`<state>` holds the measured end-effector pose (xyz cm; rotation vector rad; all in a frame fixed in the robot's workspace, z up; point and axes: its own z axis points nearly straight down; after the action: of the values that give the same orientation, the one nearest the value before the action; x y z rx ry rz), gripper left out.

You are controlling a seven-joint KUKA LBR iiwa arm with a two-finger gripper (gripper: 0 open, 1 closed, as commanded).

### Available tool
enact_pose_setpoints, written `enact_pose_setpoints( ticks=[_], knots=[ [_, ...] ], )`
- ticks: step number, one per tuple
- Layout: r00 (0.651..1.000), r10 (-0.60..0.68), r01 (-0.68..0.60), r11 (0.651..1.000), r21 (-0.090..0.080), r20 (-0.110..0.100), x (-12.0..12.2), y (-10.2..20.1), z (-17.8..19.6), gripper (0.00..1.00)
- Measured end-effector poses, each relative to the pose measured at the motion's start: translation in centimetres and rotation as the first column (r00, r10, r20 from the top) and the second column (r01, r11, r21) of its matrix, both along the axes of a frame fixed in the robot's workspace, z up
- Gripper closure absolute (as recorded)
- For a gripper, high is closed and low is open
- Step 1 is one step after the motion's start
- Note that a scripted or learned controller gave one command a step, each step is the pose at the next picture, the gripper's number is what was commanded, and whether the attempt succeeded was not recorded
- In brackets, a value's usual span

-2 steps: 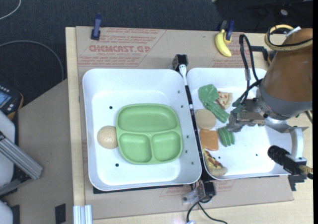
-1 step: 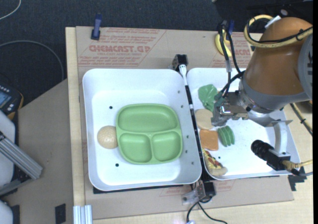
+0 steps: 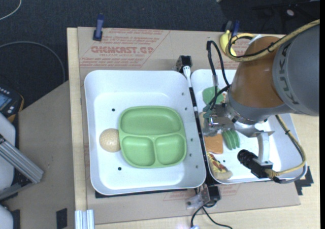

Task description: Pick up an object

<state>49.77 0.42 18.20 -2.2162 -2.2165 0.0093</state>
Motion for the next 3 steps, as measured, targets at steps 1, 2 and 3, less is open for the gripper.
enact_pose_setpoints(
  ticks=[1, 2, 3],
  knots=[
    [1.0, 0.003, -0.003, 1.0, 0.0, 0.019, -1.8, 1.5, 11.3, 1.0],
    [1.0, 0.007, -0.007, 1.0, 0.001, 0.0, -2.0, 9.0, 3.7, 1.0],
    [1.0, 0.013, -0.014, 1.0, 0.005, 0.015, -1.9, 19.6, 8.9, 1.0]
  ],
)
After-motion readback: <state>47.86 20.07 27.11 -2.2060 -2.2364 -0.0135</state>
